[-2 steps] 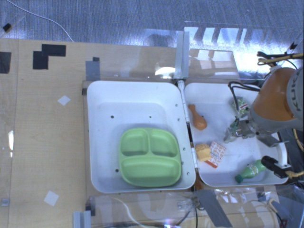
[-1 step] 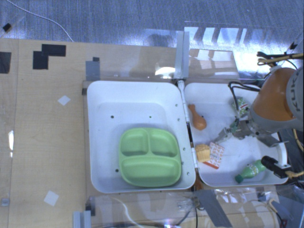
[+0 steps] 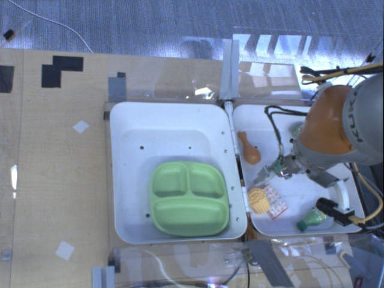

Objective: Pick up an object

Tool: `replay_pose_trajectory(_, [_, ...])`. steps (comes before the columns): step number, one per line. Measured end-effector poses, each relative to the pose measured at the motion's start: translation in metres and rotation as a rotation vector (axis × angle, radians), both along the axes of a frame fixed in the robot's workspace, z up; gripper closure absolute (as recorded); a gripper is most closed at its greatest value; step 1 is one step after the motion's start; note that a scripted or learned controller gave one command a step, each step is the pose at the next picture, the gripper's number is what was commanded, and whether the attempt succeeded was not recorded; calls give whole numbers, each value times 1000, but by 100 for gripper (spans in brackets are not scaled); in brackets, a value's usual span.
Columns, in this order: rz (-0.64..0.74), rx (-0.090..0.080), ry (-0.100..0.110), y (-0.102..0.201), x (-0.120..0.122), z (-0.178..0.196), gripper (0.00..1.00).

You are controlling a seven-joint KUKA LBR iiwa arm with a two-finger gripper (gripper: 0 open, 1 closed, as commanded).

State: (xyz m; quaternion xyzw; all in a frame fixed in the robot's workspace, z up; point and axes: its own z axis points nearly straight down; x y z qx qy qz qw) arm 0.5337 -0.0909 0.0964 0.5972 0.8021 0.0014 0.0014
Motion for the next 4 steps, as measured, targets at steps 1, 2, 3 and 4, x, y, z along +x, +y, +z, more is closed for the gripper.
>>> replay_pose_trajectory(1, [-44, -2, -14, -5, -42, -6, 0])
replay_pose_trajectory(2, [-43, -3, -22, -5, -39, 6, 100])
replay_pose_trajectory(3, [-310, 0, -14, 0, -42, -5, 100])
replay_pose_trajectory(4, [-834, 2, 3, 9, -46, 24, 100])
